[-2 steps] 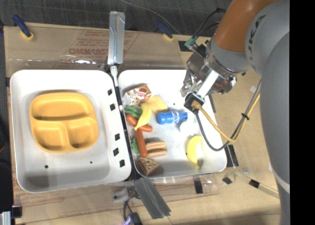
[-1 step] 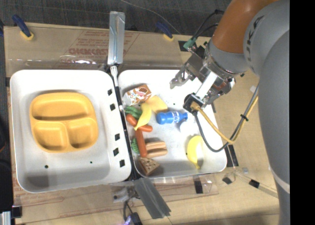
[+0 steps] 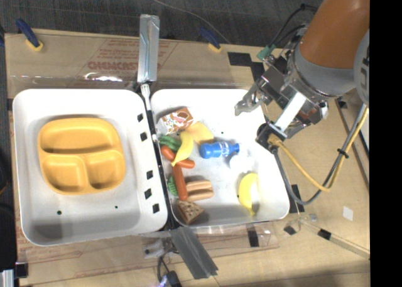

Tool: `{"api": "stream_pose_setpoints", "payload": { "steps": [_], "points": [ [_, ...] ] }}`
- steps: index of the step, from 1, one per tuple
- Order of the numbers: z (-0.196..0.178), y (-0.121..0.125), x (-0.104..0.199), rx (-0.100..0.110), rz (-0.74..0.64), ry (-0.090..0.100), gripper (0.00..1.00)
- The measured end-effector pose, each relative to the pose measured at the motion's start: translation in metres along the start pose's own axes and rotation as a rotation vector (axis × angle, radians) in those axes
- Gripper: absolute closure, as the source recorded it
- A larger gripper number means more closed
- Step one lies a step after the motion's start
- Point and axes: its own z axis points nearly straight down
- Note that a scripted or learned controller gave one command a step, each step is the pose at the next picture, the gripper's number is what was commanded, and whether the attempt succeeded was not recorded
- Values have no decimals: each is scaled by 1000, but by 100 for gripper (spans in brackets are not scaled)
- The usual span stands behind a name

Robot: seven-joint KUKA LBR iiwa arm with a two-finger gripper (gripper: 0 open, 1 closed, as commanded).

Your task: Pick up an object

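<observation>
The right bin (image 3: 276, 207) holds a pile of toy food. In it lie a blue bottle (image 3: 218, 149), a yellow lemon-like piece (image 3: 249, 190), a hot dog (image 3: 198, 189), a yellow banana (image 3: 190, 138), a red sausage (image 3: 179, 179) and a brown wedge (image 3: 188, 211). My gripper (image 3: 253, 121) hangs above the bin's right side, up and to the right of the blue bottle. It is open, and nothing sits between its fingers.
The left bin (image 3: 25, 107) bears a yellow divided tray (image 3: 80, 154). A metal bar (image 3: 148, 47) stands at the wall between the bins. A yellow cable (image 3: 314, 182) loops off the arm past the right bin's edge.
</observation>
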Motion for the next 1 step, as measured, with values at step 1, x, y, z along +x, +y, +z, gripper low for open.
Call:
{"api": "stream_pose_setpoints", "payload": {
  "steps": [1],
  "points": [
    [252, 1, -37, 14, 19, -13, 0]
  ]
}}
